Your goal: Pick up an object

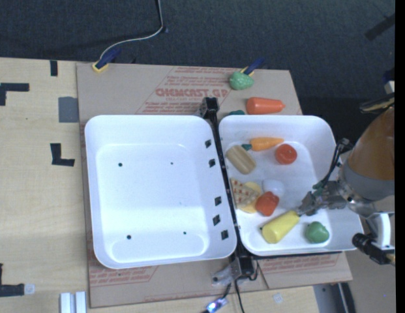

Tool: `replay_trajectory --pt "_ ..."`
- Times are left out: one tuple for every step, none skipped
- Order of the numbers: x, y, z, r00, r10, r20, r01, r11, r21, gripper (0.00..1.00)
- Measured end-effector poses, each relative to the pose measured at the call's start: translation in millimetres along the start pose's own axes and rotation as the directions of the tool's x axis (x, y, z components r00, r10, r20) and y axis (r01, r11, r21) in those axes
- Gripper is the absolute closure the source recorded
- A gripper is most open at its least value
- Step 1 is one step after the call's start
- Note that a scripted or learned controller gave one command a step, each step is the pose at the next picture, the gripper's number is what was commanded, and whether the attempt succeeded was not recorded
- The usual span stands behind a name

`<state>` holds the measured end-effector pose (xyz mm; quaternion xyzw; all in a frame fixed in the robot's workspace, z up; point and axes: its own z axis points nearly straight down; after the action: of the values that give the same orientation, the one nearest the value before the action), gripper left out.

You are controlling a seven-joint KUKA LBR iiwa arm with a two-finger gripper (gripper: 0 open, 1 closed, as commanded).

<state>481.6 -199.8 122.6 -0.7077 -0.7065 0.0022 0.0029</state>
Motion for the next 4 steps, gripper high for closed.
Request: replay_trajectory --pt "-24 14 39 1.0 -0.001 0.0 0.001 1.0 -0.005 1.0" --pt "-24 67 -167 1.0 -0.006 0.009 0.006 1.0 -0.026 1.0" --pt "-23 115 -362 1.0 -0.006 0.009 0.006 1.0 -0.025 1.0" --pt "-22 165 -417 1.0 -0.005 0.007 0.005 1.0 -0.015 1.0"
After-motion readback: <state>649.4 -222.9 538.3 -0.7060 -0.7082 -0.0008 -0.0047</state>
